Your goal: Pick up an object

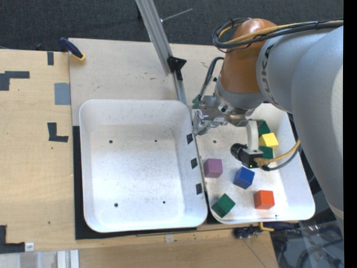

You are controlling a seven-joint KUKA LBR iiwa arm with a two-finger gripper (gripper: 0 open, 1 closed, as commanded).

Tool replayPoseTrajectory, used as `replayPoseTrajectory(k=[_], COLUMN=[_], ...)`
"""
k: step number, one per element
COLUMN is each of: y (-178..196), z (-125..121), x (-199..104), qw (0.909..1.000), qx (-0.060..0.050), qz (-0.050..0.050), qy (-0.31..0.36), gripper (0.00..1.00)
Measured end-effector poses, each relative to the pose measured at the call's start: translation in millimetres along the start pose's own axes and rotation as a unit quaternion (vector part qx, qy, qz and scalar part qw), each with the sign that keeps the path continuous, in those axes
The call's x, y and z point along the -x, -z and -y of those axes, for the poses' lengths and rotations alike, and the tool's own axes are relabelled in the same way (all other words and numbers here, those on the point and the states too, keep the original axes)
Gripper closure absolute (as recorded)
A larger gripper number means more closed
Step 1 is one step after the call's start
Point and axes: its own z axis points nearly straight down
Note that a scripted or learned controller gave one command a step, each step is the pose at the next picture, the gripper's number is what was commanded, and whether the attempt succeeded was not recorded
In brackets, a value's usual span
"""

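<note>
Overhead, the gripper [203,121] is seen poised low at the upper left corner of the right bin [295,202], its opening hidden from view, so any hold cannot be told. Scattered below and to its right are a purple cube [213,167], blue cube [244,177], green cube [223,204], orange cube [264,199] and yellow cube [269,139], all apart from it.

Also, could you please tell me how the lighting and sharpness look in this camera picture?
Camera view: even, soft light; the blocks, such as the orange cube, cast faint shadows; the left bin looks bright without harsh glare; the near arm is softer than the bins.
</note>
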Motion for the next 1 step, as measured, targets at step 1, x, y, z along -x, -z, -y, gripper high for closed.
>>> replayPoseTrajectory(k=[1], y=[-1.9], z=[11.8], x=[-60.6], qw=[1.0000], qx=[-0.001], qz=[0.000], qy=[0.001], gripper=[1.00])
